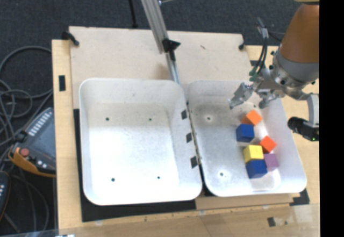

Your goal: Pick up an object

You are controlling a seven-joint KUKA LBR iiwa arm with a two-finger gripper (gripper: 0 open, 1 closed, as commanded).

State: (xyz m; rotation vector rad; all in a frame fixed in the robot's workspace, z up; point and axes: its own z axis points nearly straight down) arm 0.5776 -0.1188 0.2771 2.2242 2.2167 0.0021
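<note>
Several small blocks lie clustered on the right side of the right bin (220,123): an orange block (251,118), a blue block (244,133), a second orange block (267,144), a yellow block (252,152), a purple block (272,161) and another blue block (257,168). My gripper (251,98) hangs open just above and behind the cluster, near the bin's back right. Its two fingers are spread apart, one (239,95) to the left and one to the right, with nothing between them.
The left bin (134,139) lies beside the right one. A slanted aluminium pole (153,13) rises from the bench behind the bins. Cables and a teach pendant (32,144) lie on the floor at the left.
</note>
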